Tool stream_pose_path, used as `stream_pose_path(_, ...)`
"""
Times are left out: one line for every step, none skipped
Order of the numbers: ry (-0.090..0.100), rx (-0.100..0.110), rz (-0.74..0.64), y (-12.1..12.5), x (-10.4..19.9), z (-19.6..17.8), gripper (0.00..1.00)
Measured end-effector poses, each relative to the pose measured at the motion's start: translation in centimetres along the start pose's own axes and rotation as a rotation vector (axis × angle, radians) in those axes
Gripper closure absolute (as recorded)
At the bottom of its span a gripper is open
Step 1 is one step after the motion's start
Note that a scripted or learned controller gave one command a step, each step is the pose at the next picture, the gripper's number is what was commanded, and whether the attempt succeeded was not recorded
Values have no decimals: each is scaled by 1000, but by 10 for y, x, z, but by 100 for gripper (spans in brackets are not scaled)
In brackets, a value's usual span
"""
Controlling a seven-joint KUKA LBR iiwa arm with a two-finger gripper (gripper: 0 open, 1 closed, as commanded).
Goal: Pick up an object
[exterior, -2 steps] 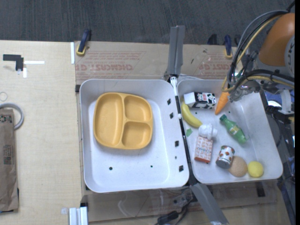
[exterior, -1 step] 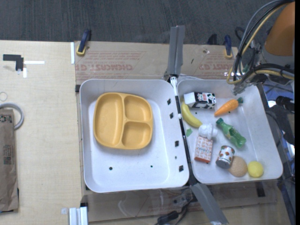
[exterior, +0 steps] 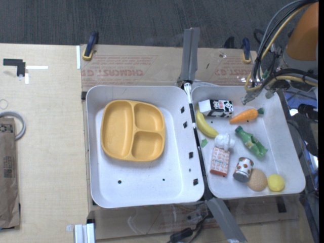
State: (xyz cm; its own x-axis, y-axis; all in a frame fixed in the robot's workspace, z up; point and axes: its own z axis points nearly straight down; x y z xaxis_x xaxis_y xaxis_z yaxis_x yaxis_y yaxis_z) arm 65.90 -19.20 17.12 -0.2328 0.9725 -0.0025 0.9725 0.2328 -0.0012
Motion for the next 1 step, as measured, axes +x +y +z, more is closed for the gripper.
stream_pose_path(2,1,20,-49,24,80,0)
